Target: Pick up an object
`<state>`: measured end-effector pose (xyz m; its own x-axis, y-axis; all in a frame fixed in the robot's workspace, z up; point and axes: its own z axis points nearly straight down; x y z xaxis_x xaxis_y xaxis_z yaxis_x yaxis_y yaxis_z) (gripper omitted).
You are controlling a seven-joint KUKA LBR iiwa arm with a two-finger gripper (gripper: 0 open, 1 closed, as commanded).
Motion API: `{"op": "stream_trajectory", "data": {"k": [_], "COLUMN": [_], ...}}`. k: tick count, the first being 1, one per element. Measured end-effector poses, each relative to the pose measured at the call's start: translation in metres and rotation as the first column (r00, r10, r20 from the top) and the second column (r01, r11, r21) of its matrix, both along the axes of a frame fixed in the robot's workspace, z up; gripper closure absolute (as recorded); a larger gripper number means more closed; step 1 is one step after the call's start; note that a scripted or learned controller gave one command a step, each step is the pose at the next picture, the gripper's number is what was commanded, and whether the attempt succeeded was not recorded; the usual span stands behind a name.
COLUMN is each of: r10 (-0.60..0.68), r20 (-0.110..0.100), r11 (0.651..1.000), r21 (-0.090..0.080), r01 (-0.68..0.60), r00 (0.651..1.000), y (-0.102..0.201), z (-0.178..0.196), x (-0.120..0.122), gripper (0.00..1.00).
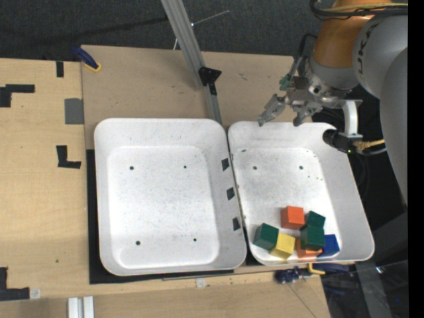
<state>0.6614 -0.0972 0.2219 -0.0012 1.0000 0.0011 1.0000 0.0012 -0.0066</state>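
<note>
The table was pale, unpainted wood. Black tape marks were stuck along its left part, with a grey patch among them. A dark grey floor lay beyond its far edge. A blue and yellow clamp sat at the far left of the wood. A bare metal rail slanted down from the top to a black bracket and ended near the gap between the bins.

Both bins rested on a black mat. The left bin was white and finely speckled, with four small dark dots on its floor. The right bin touched it along one side, and small black tabs showed at the seam.

The blocks were crowded in the near corner of the right bin, touching one another. An orange block lay farthest in, with a dark green block just beside it. A green block and a yellow block lay nearer the front wall, and a blue block sat to their right. A second orange one was partly hidden among them.

The arm reached in from the right, its orange band uppermost. The gripper hung over the far rim of the right bin, well apart from the blocks. Its fingers were spread wide with nothing between them.
</note>
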Motion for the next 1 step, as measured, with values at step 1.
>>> {"op": "stream_trajectory", "data": {"k": [1], "r10": [0.001], "r20": [0.005], "r11": [1.000], "r21": [-0.002], "r01": [-0.001], "r00": [1.000], "y": [-0.0002], "z": [0.0033], "x": [0.0009], "gripper": [0.00]}}
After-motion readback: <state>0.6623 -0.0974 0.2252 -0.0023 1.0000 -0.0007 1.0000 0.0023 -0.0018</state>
